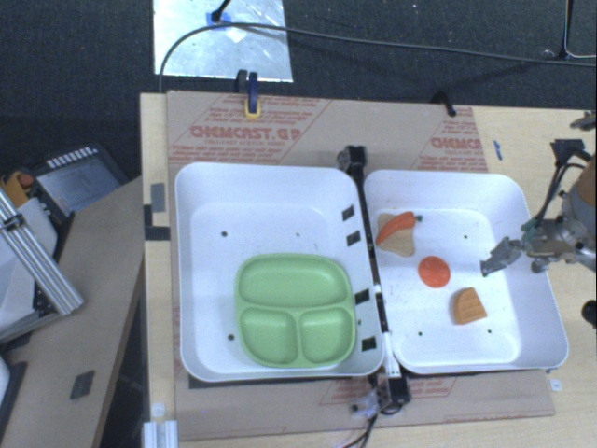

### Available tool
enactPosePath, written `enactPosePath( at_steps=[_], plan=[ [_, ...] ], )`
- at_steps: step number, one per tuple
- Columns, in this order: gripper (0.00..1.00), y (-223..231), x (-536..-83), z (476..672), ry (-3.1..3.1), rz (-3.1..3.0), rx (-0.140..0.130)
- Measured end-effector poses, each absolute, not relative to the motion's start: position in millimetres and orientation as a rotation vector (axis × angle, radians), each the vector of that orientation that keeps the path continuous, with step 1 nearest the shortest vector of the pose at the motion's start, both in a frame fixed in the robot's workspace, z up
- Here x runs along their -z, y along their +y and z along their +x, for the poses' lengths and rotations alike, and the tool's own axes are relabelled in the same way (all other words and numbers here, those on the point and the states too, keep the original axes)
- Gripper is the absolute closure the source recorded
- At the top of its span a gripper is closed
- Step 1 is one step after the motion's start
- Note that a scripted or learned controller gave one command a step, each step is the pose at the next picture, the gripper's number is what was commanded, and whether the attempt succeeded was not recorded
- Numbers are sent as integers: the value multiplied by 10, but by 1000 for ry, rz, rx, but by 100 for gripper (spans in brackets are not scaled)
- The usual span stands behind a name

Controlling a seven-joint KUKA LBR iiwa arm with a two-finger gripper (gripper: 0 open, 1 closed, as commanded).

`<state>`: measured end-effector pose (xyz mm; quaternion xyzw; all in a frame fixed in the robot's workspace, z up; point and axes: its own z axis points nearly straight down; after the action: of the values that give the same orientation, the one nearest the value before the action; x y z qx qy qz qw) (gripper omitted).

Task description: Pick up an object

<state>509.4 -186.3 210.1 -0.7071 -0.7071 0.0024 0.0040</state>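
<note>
The pick has not happened yet, as far as this view shows. The gripper (492,263) sits at the 3 o'clock side of the right bin (536,343), reaching in over its right wall with the dark tip low over the white floor. Nothing lies between the fingers; whether they stand wide or narrow I cannot tell, since the tip reads as one dark blur.

Three candidates lie in that bin, all free on the floor. A round red-orange piece (434,272), perhaps a toy tomato, sits near the bin's centre, at about 9 o'clock from the gripper tip and close to it. An orange wedge (468,306), like a slice of bread or cheese, lies at about 7 o'clock from the tip, just beside the red piece but apart from it. Toward 10 o'clock, a red-orange toy carrot (395,225) rests across a pale beige piece (400,244), touching it.

The left bin (201,250) holds a green divided plate (296,310) at its 5 o'clock area.

What remains is everything that counts: settle over one object, close on it, and lift. The round piece looks the nearest target.
</note>
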Motion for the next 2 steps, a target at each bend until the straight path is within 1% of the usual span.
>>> enactPosePath(
  at_steps=[1,2],
  plan=[
    [0,-1861,-2153,5120,-2226,-2219,1],
    [0,-1862,-1723,5069,-2221,-2219,-1]
  ],
)
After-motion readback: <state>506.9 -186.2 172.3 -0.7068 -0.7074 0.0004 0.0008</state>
